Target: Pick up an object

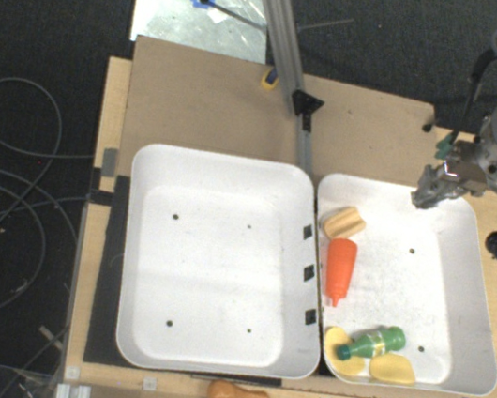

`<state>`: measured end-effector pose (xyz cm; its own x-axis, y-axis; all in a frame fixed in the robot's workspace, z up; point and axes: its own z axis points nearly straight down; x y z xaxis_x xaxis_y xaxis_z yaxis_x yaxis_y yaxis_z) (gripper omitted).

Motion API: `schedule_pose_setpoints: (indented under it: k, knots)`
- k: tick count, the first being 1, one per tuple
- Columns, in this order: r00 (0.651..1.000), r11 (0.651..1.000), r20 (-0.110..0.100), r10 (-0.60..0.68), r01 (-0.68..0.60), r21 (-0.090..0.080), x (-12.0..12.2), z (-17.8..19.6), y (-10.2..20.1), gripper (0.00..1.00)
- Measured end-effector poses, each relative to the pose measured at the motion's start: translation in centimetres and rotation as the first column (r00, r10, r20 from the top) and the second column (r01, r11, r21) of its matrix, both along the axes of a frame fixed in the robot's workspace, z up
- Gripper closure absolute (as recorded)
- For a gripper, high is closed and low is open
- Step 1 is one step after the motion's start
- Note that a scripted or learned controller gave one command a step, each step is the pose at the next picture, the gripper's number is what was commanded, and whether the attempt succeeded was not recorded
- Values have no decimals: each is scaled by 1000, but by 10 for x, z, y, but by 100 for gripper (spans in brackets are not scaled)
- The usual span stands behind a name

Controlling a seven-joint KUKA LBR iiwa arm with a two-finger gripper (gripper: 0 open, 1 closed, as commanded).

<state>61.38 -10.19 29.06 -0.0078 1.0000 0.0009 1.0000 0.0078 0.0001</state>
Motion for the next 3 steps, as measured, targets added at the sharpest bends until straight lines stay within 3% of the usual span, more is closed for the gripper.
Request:
schedule_pose_setpoints:
  k: [2,3]
  knots:
    - [1000,1000,-1,2,-2,1,-38,0,100,100]
    - [1000,1000,-2,2,-2,2,-56,-23,150,100]
